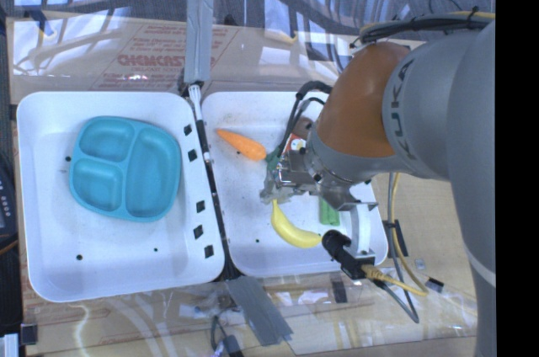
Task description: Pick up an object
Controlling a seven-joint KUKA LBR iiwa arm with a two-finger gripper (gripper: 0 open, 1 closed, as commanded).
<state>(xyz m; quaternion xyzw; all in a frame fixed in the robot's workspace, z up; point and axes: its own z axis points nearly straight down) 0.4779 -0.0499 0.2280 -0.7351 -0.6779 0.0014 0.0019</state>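
Blue plastic fills the left bin (34, 204): a sectioned plate (126, 167) lies flat there, broad and thin-rimmed, hard to pinch from above. In the right bin (244, 258), an orange carrot (242, 145) lies near the divider, tapered and probably a stiff, light toy; its thicker middle would offer the surest hold. Lower, a yellow banana (293, 232) curves along the bin floor, likely smooth and slippery, best taken across its narrow middle. A green item (328, 215) peeks out beside it, partly hidden. The gripper (278, 176) hangs just above the banana's upper tip, between carrot and banana; whether it is spread or closed cannot be told.
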